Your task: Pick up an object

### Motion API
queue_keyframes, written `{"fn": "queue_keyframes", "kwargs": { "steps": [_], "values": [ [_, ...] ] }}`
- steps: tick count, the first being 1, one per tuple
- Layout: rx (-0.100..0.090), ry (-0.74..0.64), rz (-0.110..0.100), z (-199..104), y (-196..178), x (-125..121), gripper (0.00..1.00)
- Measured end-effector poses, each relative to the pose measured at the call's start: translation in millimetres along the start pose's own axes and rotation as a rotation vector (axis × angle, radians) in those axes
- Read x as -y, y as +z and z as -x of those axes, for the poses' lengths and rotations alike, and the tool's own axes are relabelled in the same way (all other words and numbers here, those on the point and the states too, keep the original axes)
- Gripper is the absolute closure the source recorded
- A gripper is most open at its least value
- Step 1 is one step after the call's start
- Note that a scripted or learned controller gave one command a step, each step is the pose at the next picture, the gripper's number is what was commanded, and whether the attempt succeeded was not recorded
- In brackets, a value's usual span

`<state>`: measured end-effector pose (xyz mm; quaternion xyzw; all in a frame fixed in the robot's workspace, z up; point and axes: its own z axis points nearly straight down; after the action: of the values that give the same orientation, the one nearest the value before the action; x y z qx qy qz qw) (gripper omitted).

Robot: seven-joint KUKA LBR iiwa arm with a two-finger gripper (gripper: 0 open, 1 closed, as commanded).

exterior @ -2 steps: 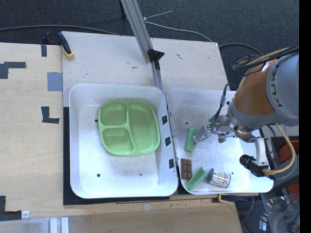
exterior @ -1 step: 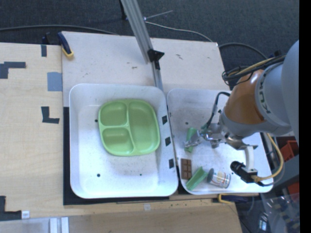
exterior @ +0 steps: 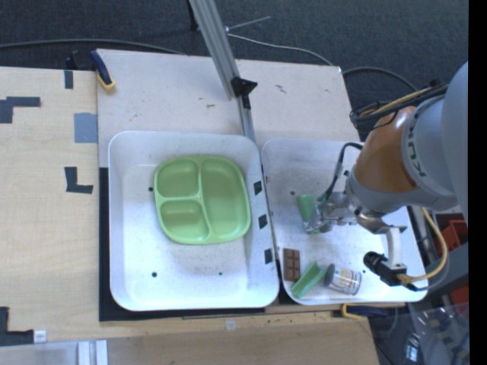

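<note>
Robot gripper (exterior: 315,220) low in the right bin (exterior: 396,291), at a small green object (exterior: 306,204); whether it grasps cannot be told. Green tray (exterior: 202,199) at nine o'clock.

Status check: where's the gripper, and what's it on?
Gripper low in right bin, at small green object. Grasp unconfirmed. Green block, brown piece, small jar near front wall.
</note>
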<state>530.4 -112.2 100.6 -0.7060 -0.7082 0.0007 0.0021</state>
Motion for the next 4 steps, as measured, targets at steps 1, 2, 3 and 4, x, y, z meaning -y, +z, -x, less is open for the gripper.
{"fn": "queue_keyframes", "kwargs": {
  "steps": [1, 2, 3, 4],
  "values": [
    [0.003, 0.003, 0.006, 8, -48, 5, 1.00],
    [0.003, 0.002, 0.008, 13, -108, 10, 1.00],
    [0.003, 0.001, 0.008, 13, -154, 9, 1.00],
    [0.001, -0.004, 0.002, -47, -141, -5, 1.00]
  ]
}}
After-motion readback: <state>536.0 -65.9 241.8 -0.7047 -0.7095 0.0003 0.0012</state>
